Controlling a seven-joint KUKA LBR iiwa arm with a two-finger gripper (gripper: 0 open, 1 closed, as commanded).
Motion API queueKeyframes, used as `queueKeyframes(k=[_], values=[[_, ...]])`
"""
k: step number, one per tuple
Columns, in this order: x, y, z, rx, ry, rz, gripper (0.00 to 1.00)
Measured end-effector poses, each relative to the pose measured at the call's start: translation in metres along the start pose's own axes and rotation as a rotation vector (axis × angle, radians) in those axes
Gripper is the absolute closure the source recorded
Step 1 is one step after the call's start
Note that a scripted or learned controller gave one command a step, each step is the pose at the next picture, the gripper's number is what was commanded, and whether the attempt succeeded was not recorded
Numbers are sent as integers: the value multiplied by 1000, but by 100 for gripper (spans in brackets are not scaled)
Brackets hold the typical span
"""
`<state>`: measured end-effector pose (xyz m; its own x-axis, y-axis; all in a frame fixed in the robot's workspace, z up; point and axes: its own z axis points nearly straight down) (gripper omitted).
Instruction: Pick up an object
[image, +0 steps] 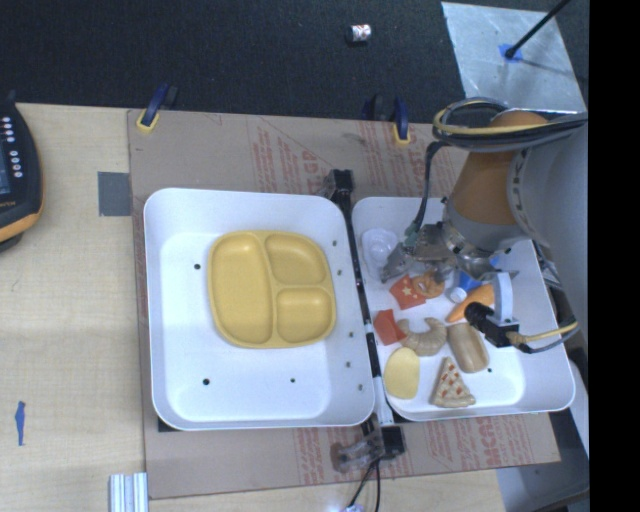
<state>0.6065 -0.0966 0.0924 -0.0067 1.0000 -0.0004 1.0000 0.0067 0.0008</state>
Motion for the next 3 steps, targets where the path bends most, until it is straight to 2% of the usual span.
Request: queueKeyframes(k=[1,2,3], values=[[2,-32,1,9,1,3,0],[-34,-3,0,1,-1,6,0],[-46,-136,-16,13,2,8,0]])
